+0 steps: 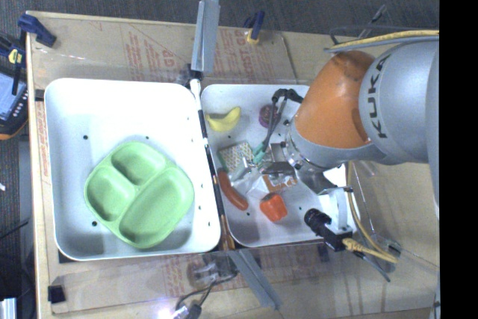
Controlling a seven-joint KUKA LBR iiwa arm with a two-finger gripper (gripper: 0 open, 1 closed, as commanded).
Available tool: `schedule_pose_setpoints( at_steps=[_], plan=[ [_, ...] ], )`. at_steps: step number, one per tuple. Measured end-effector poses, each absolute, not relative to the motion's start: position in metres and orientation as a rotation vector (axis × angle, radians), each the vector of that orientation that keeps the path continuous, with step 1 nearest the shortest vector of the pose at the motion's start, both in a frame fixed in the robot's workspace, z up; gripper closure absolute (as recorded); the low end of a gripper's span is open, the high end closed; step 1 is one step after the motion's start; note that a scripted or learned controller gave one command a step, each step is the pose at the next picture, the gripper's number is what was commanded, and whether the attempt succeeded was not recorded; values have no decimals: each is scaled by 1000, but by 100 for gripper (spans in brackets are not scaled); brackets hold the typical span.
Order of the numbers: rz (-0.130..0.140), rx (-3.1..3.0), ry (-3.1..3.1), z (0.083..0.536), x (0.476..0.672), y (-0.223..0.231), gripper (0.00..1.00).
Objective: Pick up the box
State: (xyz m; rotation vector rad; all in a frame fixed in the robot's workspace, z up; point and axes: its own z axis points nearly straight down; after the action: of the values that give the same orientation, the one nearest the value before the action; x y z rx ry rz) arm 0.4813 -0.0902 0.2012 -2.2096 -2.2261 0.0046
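Observation:
The box (235,155), small with a speckled green and white pattern, lies in the right bin (246,235) near its left wall. My gripper (260,171) hangs low over the middle of that bin, just right of and below the box, at its lower right corner. The grey arm with its orange band (332,116) covers the bin's right half. I cannot make out whether anything is in the gripper.
In the right bin lie a yellow banana (224,118), a purple item (267,115), a red sausage (232,191) and an orange-red piece (273,207). The left bin (67,108) holds a green divided plate (140,194). Cables hang at the right.

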Motion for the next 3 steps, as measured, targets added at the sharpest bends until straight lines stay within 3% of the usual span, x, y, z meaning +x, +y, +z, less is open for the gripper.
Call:
schedule_pose_setpoints(
  at_steps=[1, 2, 3],
  plan=[
    [5, -2164, -2272, 149, 529, -132, 0],
    [7, -2129, -2309, 91, 541, -115, 0],
    [1, -2102, -2331, 92, 578, -131, 0]
  ],
)
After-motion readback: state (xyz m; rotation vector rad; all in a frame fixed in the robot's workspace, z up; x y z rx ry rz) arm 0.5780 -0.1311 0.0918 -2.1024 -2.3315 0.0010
